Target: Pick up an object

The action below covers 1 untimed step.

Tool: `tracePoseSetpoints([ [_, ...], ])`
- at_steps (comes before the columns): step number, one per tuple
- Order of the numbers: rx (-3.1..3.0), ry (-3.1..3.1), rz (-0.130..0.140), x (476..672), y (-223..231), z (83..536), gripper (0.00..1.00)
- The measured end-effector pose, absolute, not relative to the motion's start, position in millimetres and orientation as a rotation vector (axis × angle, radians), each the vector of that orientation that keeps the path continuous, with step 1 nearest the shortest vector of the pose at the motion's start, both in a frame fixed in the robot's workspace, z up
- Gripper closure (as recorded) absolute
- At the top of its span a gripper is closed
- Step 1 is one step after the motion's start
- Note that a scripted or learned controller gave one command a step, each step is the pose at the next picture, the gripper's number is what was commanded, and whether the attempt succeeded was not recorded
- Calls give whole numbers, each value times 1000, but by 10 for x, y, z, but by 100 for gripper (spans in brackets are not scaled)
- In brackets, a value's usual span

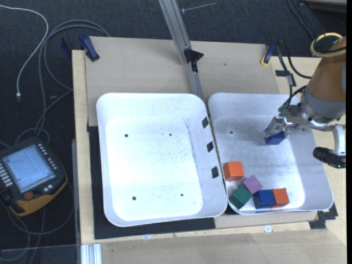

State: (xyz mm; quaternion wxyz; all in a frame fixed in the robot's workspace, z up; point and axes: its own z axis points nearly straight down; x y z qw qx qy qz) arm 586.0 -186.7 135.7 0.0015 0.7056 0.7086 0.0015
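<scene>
Two shallow white bins sit side by side on my bench, and I take the right bin [308, 164] as my landmark; the left bin [148, 158] touches it along the shared edge, where small black clips run down the join. I see the gripper [276, 128] inside the right bin, over its upper middle part, reached in from the bin's right side on the grey arm with its orange band [329, 78]; a blue block [274, 138] shows between the fingers [271, 127], which are closed around it, and the block looks tilted, with its lower corner close to the bin floor; whether it touches the floor I cannot tell. Five more blocks lie at the near end of the right bin; an orange block [234, 170] sits by the bin's left wall, a purple block [252, 184] just below and right of it, a green block [240, 196] against the near left corner, a dark blue block [264, 198] beside the green one along the near wall, and a second orange block [280, 196] touching the dark blue one on its right. Far left of the right bin, off the bench, a teach pendant [27, 172] lies on the dark floor; a metal rail [176, 32] slants up from the join between the bins.
</scene>
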Motion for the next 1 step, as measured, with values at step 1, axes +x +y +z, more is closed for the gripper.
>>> tracePoseSetpoints([
  [1, 2219, 2233, 3, 5131, -1029, 1873, 100],
])
